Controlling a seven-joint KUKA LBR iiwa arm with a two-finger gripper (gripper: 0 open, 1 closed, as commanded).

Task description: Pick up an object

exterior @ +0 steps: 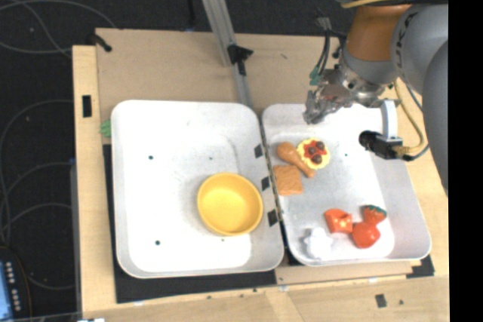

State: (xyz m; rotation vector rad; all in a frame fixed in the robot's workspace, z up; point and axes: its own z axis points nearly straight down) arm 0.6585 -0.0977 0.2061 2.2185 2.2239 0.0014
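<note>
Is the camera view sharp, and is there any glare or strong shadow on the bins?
Camera view: slightly soft overall; the white right bin looks bright without hard glare; the yellow bowl casts only a faint shadow; the gripper looks somewhat blurred.

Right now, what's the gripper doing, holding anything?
Two-finger gripper: above the right white bin's far edge, nothing seen between its fingers; open or shut cannot be told.

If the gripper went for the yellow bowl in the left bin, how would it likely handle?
The yellow bowl looks rigid and thin-walled, so probably light. It sits upright and alone on the left bin floor, so a push would likely slide it, not tip it. Its smooth rim may slip from the gripper.
</note>
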